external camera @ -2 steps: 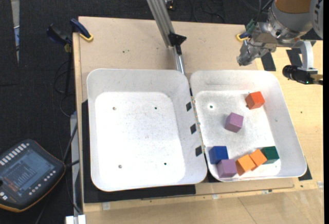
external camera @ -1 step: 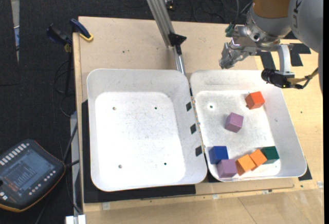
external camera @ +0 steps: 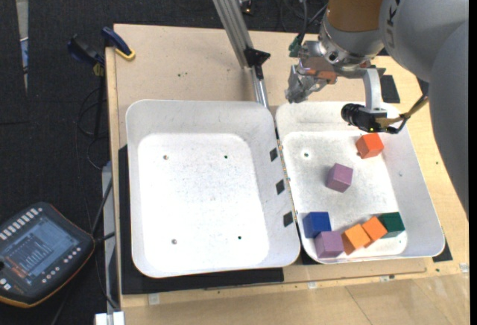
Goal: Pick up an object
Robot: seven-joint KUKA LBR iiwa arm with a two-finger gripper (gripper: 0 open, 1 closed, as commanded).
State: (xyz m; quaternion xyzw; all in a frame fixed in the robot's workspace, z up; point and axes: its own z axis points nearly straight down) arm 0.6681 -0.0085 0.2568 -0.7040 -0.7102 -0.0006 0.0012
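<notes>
Six blocks in the right bin (external camera: 417, 189), lower right of the frame, none picked yet. Pincer (external camera: 298, 89) up high near the bin's top edge, holding nothing; open or shut, cannot tell. Next: down onto the lone purple block (external camera: 339, 177) mid-bin, then squeeze.

One fixed overhead cam, tilted down at your bench

You're looking from above and from the near side of the wooden bench (external camera: 186, 70), angled down so the far edge sits toward the top of the frame and the floor and cables show beyond it. It's set far enough back that you get both white bins whole, the left bin (external camera: 141, 122) and the right bin (external camera: 421, 230), side by side mid-frame. The grey arm (external camera: 417, 3) comes in big from the upper right, so it's closest to the lens. A teach pendant (external camera: 41, 253) sits off the bench at lower left.
</notes>
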